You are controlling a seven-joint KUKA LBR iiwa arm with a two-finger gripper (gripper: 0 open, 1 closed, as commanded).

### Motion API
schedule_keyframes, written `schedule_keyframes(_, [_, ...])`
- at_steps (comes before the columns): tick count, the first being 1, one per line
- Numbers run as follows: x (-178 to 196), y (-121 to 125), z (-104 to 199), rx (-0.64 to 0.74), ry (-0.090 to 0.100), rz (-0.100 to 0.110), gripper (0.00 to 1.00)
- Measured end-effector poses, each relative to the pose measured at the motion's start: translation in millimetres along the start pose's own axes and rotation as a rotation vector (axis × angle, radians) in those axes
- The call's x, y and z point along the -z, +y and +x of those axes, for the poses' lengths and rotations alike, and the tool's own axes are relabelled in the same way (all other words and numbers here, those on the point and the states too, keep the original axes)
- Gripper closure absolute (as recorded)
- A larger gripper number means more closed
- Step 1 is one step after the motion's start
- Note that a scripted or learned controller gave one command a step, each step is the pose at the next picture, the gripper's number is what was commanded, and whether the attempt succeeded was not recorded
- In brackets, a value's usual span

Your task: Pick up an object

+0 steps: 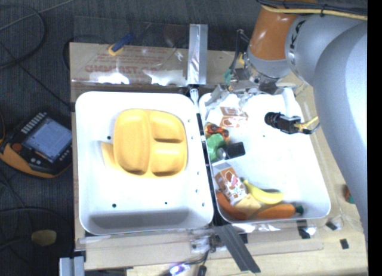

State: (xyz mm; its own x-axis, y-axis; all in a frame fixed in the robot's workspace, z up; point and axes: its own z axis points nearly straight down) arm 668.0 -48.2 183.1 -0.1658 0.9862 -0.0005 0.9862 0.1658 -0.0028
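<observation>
The grey arm (334, 48) is being held over the far left corner of the right bin (280, 155), where its gripper (225, 94), whose grip is not being shown clearly enough to tell, is being poised near a small printed box (233, 115).

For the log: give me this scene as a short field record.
left bin: yellow tray
right bin, front: banana, carrot, carton
right bin, left side: green thing, black block
gripper: above right bin's far left corner
</observation>
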Motion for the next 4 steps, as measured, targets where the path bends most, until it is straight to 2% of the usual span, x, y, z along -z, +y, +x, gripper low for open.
schedule_keyframes(1, [0.6,-18.2,-7.3,0.014,-0.003,-0.001,0.0])
schedule_keyframes(2, [-80.0,-8.3,-46.1,0.028,-0.001,-0.008,0.0])
schedule_keyframes(3, [-72.7,-9.3,-45.0,0.029,0.001,-0.003,1.0])
schedule_keyframes(4, [86.1,-6.5,-26.2,-0.126,-0.002,-0.002,1.0])
